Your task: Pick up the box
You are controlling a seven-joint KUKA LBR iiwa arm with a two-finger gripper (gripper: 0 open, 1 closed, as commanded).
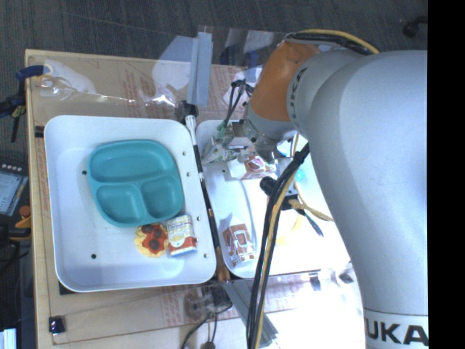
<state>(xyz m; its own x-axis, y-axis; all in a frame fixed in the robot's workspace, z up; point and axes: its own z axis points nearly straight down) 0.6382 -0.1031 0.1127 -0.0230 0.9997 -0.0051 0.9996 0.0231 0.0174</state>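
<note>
- The claw [234,145] hung low over the right bin [218,133], its opening too hidden to tell
- A small box [256,168] lay just beside it
- Another box [239,243] sat near that bin's front edge
- The left bin [65,195] held a teal tray [134,180]

You have two white bins side by side on one surface [109,307]: the left bin [65,195] and the right bin [240,264]. In the left bin you can count three things: one teal divided plate [134,180] with three compartments, one small carton [181,235], and one round pizza-like toy [150,240] just beside it. In the right bin you can count two small printed packets, one near the front [238,243] and one further back [256,167]. One arm [363,158] reaches over that bin, hiding part of it.
</note>
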